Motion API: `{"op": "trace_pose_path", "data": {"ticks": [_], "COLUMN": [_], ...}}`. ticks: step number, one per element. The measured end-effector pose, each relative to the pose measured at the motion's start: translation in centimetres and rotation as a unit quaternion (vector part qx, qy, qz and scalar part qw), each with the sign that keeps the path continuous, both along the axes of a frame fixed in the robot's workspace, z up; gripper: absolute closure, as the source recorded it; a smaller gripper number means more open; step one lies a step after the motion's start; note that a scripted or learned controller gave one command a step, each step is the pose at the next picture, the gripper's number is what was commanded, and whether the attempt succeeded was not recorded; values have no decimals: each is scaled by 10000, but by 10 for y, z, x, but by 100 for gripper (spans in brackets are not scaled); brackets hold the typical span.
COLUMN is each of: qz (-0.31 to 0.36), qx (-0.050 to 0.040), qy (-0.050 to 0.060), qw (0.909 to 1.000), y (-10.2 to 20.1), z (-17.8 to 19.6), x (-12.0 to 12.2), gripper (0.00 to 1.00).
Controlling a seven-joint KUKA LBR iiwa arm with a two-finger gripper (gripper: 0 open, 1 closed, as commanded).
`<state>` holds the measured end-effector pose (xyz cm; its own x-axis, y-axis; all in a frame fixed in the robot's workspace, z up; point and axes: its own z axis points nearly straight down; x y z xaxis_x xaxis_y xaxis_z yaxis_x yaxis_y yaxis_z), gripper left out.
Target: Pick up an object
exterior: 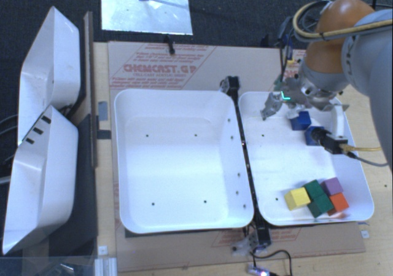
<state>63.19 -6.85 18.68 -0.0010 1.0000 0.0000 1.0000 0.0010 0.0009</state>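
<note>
My gripper point(270, 109) hangs over the back left part of the right bin point(270, 164), pointing down and to the left. Nothing shows beneath its tip but bare white floor. A blue block point(300, 122) lies just to its right, close to the wrist. A second blue piece point(314, 134) sits a little nearer the front, partly covered by a black fitting. In the bin's front right corner a yellow block point(298, 198), a green block point(318, 198), a purple block point(333, 185) and an orange block point(339, 203) are packed together.
The left bin point(178, 164) stands beside the right one, their rims meeting along a central ridge point(242, 152). The grey arm with its orange band point(344, 16) comes in from the upper right. A yellow cable point(362, 149) runs over the right bin's right rim.
</note>
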Motion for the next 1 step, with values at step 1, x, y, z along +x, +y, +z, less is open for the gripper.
{"op": "trace_pose_path", "data": {"ticks": [1], "qz": [-4], "qx": [-1], "qy": [-1], "qw": [10000], "y": [-6], "z": [0], "x": [5], "gripper": [0]}}
